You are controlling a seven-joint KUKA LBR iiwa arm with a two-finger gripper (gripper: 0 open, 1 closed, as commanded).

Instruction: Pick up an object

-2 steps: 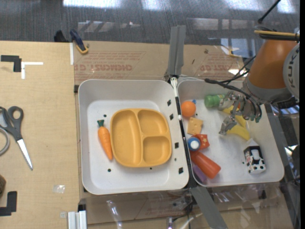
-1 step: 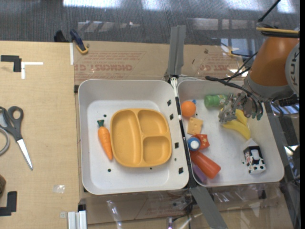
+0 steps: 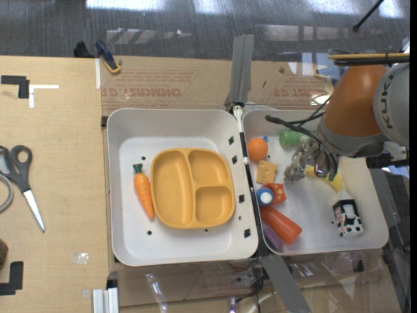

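Your gripper point(image 3: 301, 165) hung low inside the right bin point(image 3: 365, 237), near its upper middle, with the grey arm point(image 3: 365, 109) and its orange band reaching in from the right above it. You could not tell from this view how the gripper stood, and nothing could be made out in it. Just left of the gripper lay a pale yellow cheese wedge point(image 3: 266, 172) with holes in it, and above that an orange ball point(image 3: 257, 149) close to the bin's left wall. A green round toy point(image 3: 290, 137) sat just above the gripper, partly behind the cables. To the gripper's right a small yellow piece point(image 3: 335, 181) peeked out from under the wrist. Below the cheese you had a red block point(image 3: 276, 193) touching a small blue and white round piece point(image 3: 264, 196), and below them a red-orange cylinder point(image 3: 281, 223) lay at a slant, over something purple point(image 3: 272, 241) at the bin's lower left corner. A black and white cow-patterned toy point(image 3: 345, 217) sat apart near the lower right. In the left bin point(image 3: 124, 194) a yellow divided plate point(image 3: 193, 188) lay in the middle, with a toy carrot point(image 3: 143, 191) just beside its left edge. Out on the counter point(image 3: 52, 142), well to the left, lay a pair of scissors point(image 3: 25, 181).
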